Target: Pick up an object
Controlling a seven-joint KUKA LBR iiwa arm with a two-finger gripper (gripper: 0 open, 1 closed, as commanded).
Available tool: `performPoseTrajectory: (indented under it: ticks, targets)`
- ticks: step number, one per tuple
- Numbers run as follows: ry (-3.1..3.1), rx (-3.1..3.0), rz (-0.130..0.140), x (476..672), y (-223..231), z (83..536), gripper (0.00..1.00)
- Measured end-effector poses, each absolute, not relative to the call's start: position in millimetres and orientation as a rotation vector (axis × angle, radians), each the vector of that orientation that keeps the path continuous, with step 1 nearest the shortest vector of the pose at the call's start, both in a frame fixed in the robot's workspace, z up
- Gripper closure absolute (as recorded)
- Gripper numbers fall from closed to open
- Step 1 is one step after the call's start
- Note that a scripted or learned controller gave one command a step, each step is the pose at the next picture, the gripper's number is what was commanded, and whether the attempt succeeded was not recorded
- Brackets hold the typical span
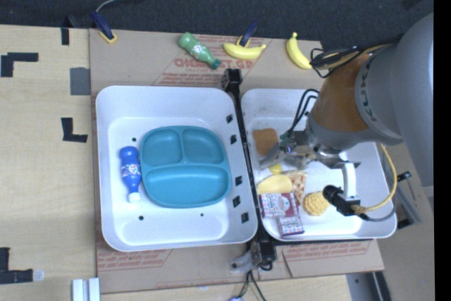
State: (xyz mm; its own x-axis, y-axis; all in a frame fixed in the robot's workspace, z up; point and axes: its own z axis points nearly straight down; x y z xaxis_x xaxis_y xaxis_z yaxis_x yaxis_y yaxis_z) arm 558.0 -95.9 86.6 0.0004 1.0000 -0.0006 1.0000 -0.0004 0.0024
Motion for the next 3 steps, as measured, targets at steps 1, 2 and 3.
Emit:
performPoseTrajectory:
  ticks: [1,2,3]
  targets:
    - [2.220,2.219,0.002,593.3,-94,86,0.00]
    - [2.218,2.219,0.004,526.5,-97,87,0.00]
    - [2.218,2.215,0.005,610.4,-113,87,0.00]
